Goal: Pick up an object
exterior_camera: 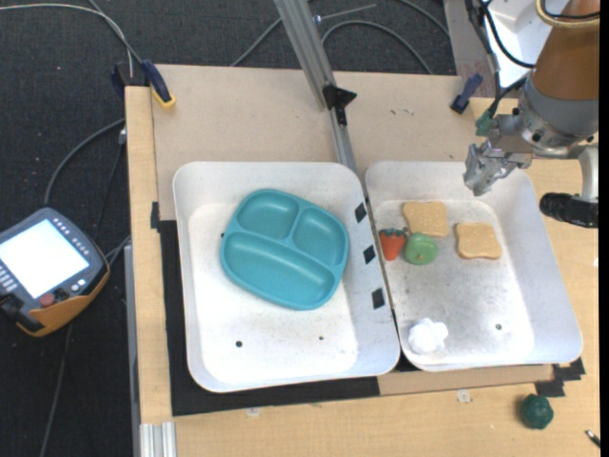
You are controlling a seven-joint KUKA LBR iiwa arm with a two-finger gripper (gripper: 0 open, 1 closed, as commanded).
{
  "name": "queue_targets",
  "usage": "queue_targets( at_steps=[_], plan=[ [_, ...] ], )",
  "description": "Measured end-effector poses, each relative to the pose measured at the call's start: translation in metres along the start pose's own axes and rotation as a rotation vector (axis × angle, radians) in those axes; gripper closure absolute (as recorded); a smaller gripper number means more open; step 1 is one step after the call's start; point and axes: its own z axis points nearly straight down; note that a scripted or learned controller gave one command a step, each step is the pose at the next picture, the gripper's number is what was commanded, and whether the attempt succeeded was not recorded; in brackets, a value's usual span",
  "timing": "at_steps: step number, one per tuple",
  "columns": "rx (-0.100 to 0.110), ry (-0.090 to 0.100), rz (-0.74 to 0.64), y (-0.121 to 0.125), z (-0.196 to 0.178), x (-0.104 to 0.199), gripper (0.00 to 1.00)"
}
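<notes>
While the gripper [482, 175] hangs over the right bin's [547, 284] far edge, seemingly shut and empty, the nearer bread slice [477, 241] should be approached squarely from above, jaws opened first.

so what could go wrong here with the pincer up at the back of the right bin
1. The grey metal pincer hangs over the far rim of the right white bin, apart from every item; a straight descent may hit the rim.
2. The orange strawberry-shaped toy, round green toy and tan bread slice sit crowded together, so a grab could nudge neighbours.
3. The second flat toast slice lies low and may slip.
</notes>
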Motion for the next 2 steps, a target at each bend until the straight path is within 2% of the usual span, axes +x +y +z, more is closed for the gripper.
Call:
queue_targets(
  at_steps=[1, 2],
  plan=[
    [0.004, 0.001, 0.000, 0.006, 0.012, 0.061, 1.00],
    [0.000, -0.001, 0.002, 0.013, 0.007, 0.108, 1.00]
  ],
)
